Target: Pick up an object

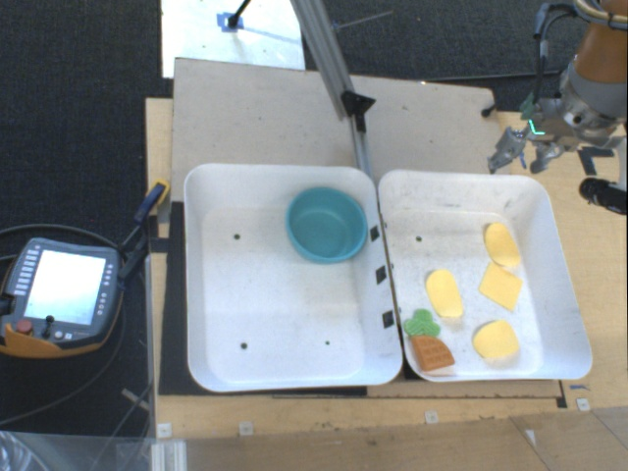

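Observation:
My gripper (523,154) hangs at the upper right, beyond the far rim of the right bin (559,253), its two fingers spread apart with nothing between them. In that bin lie several yellow pieces: an oval one (501,244) near the far right, a flat squarish one (501,287) below it, an oblong one (444,292) in the middle, and a round one (496,340) near the front. A green and orange piece (427,341) sits at the bin's front left corner. A teal bowl (326,224) stands in the left bin (226,312) at its far right.
A grey pole (329,52) slants over the bench from the top, ending at a clamp between the bins. A teach pendant (59,292) lies left of the bench. The beige board (265,116) stretches behind the bins.

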`<state>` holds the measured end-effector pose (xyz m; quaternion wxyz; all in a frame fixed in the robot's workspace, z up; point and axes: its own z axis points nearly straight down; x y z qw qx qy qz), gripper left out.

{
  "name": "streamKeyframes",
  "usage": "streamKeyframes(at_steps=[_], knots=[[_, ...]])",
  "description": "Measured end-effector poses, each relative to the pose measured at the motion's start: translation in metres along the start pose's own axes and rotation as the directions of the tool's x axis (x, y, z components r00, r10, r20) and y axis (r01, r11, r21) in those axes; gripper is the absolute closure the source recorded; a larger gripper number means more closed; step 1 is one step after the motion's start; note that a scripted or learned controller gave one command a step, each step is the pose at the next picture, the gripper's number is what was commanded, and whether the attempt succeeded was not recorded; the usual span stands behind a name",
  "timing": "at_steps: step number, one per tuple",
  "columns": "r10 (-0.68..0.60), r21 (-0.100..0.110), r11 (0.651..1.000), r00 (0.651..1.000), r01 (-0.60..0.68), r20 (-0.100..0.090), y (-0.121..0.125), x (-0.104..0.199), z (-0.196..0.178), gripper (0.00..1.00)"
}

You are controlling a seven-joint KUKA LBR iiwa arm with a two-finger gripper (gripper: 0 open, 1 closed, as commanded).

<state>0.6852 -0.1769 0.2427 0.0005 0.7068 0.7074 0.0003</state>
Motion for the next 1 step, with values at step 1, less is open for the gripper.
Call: streamKeyframes(at_steps=[1], knots=[[0.000, 0.000, 1.000, 1.000, 0.000, 0.000, 0.0000, 0.0000, 0.0000, 0.00]])
